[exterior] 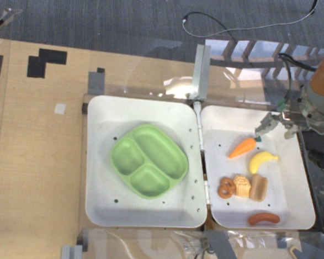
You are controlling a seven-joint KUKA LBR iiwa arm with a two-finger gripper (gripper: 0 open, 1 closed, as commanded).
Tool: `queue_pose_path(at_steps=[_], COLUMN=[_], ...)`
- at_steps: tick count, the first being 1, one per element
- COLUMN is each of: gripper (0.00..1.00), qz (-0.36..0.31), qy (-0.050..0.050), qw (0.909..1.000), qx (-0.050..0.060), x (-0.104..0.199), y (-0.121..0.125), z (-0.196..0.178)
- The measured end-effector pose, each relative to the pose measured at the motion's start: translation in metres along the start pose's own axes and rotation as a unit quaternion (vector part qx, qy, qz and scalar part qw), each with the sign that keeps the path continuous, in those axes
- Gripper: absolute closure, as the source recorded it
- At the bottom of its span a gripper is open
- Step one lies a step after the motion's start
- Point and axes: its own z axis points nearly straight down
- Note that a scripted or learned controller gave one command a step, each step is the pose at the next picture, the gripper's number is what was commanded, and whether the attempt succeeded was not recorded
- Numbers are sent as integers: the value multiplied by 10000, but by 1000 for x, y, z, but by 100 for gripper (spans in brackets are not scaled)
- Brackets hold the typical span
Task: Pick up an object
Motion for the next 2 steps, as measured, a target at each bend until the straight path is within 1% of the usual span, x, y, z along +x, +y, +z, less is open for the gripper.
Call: queue_pose_path(at_steps=[1, 2], gripper=[0, 0], qz=[-726, -666], qy=[-11, -4], qw=[9973, 9978], qx=[-116, -48], x=[-18, 1], y=[22, 1], z=[120, 141])
